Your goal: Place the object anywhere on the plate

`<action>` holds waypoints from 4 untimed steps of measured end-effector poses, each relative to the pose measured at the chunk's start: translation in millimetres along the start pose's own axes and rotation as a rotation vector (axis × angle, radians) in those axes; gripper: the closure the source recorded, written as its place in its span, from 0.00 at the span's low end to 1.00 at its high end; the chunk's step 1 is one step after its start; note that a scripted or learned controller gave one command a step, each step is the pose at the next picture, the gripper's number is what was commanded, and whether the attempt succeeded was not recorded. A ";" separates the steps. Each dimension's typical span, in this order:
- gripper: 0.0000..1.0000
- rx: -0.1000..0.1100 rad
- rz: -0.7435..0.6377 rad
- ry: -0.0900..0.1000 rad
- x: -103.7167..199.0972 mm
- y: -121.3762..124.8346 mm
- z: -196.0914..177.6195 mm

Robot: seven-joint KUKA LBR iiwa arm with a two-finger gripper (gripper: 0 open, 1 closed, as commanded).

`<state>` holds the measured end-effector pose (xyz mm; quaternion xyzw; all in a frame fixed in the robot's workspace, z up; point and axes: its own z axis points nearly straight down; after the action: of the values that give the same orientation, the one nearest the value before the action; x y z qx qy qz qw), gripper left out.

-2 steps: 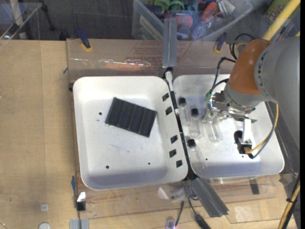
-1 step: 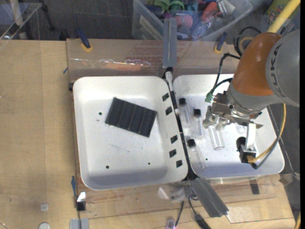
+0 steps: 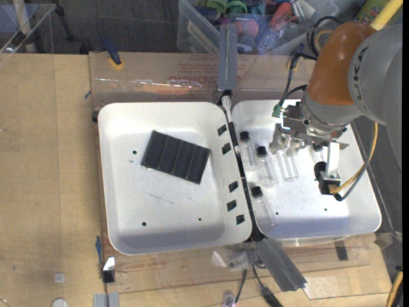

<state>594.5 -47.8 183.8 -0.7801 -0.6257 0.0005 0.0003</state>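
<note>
Within the right-hand shallow white bin [image 3: 358,217], the grey arm's two-finger gripper [image 3: 285,165] hangs low over the floor near the bin's centre. Whether it is open or closed cannot be told, as its clear lower parts blur against the white.

Risks noted:
- A failed pick is judged likely. The presumed object, a small black piece [image 3: 261,151], is tiny and could slip or be nudged aside.
- Two similar small black pieces [image 3: 245,136] [image 3: 255,190] lie at 10 and 7 o'clock of the gripper. It cannot be settled which is meant, so the wrong one might be taken.
- The central divider [image 3: 238,165] must be crossed, and a low carry could knock the load loose.

The presumed object lies on the bin floor at 9 o'clock of the gripper, just beside it, not seen to be held. The dark ribbed rectangular plate [image 3: 176,157] lies well apart in the left white bin [image 3: 121,229], with nothing seen on it.
</note>
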 end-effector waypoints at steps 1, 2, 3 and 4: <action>1.00 0.005 0.155 0.001 22.8 -80.1 0.5; 1.00 0.001 0.298 -0.001 -6.0 -92.3 -98.5; 0.00 0.001 0.297 -0.001 -5.4 -92.4 -98.5; 0.00 0.001 0.059 -0.001 24.7 -123.6 -125.1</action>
<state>479.4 3.2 309.1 -0.7981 -0.6025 0.0011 0.0006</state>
